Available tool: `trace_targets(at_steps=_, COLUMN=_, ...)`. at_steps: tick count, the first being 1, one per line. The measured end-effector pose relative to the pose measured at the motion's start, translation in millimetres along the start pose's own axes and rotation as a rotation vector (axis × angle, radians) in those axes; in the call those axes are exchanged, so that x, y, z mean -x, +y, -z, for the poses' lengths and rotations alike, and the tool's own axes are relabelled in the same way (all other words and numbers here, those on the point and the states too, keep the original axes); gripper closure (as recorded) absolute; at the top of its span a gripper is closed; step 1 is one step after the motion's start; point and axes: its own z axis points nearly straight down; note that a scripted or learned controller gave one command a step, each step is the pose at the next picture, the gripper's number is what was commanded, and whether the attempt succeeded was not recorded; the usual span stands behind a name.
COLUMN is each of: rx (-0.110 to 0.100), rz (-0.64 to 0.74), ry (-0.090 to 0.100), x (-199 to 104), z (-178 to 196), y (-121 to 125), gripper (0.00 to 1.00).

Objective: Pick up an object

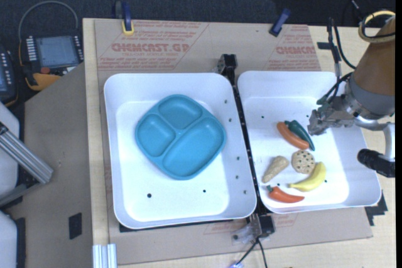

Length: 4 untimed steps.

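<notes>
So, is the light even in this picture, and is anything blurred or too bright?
Camera view: light is even and soft on both bins; the blue plate looks sharp without glare; the toy foods throw faint shadows; the gripper is slightly blurred.

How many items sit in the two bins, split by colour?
Blue: 1, divided plate, left bin
Orange/red: 2, carrot, chili pepper
Green: 1, dark green item
Yellow: 1, banana
Tan: 2, cookie, cone-shaped piece
Total: 7; six in the right bin
</notes>
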Motion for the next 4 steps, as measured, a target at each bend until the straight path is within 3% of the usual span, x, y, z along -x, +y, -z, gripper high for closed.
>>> trace_targets(at_steps=1, rx=0.003, rz=0.003, ry=0.0, x=3, z=64, y=3, gripper=1.0)
trace_targets(at_steps=2, rx=-0.001, rz=0.003, ry=0.001, x=3, z=82, y=4, gripper=1.0)
trace_targets(at_steps=4, rx=-0.008, rz=0.009, ry=0.005, x=-115, z=66, y=32, gripper=1.0)
